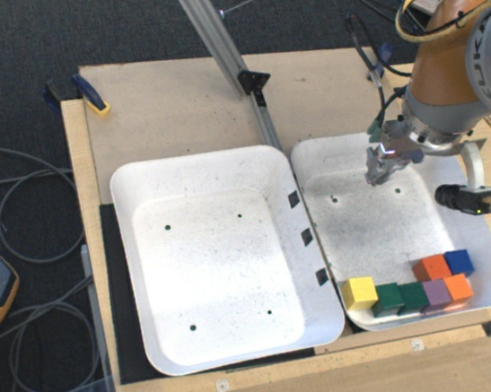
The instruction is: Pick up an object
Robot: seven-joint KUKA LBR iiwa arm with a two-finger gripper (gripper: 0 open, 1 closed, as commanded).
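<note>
Several coloured blocks lie bunched along the near edge of the right bin (368, 228): a yellow block (360, 291), two green blocks (401, 296), a purple block (436, 294), an orange block (458, 287), a red block (435, 267) and a blue block (459, 261). My gripper (379, 169) hangs over the far part of the right bin, well away from the blocks. Nothing shows between or under its fingertips.
The left bin (209, 259) lies beside the right one, their rims touching. A slanted metal pole (225, 48) rises from behind the bins. A yellow and blue clamp (90, 93) sits on the bench's far left corner.
</note>
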